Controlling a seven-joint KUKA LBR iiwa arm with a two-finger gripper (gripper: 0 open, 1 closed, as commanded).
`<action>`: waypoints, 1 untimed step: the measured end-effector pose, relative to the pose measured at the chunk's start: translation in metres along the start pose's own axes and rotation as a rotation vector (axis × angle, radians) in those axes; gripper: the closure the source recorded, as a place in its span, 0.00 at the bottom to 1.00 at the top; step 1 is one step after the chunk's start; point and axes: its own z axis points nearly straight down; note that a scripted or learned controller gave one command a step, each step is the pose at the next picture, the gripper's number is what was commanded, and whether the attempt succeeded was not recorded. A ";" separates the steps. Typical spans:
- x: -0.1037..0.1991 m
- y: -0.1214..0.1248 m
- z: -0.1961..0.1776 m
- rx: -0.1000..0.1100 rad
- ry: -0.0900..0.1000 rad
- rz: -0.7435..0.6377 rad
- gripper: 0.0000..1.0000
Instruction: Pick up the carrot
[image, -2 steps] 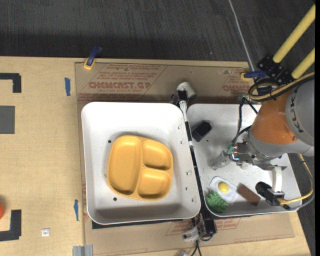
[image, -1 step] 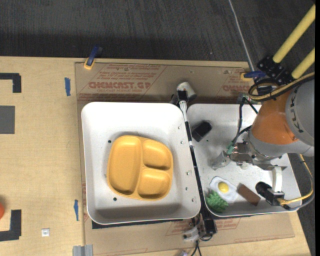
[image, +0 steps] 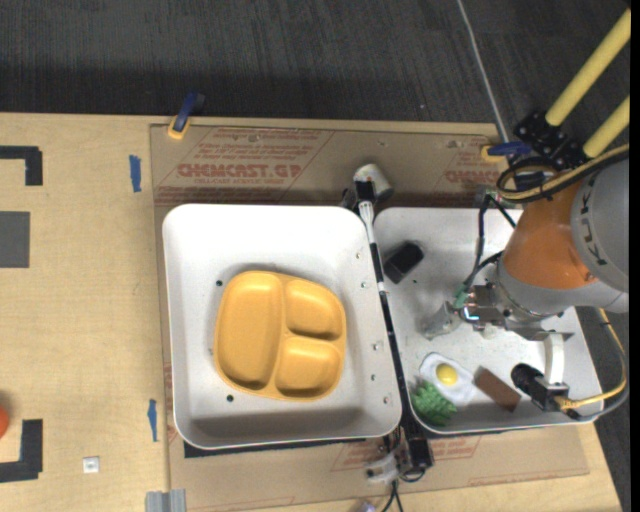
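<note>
Tool (image: 462, 308) is pictured low over the right of two white bins (image: 440, 235); whether it is open or closed cannot be told. One toy egg (image: 446, 377), one green piece (image: 432, 401) and one brown block (image: 496, 388) are seen near it. The carrot's place cannot be made out.

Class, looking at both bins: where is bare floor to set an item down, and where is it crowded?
Free: left bin's white margin around the yellow tray; right bin, right of the black block. Crowded: near edge, with fried egg, green toy, brown block.
</note>
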 end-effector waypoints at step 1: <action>-0.049 0.030 -0.079 -0.001 -0.002 -0.106 0.00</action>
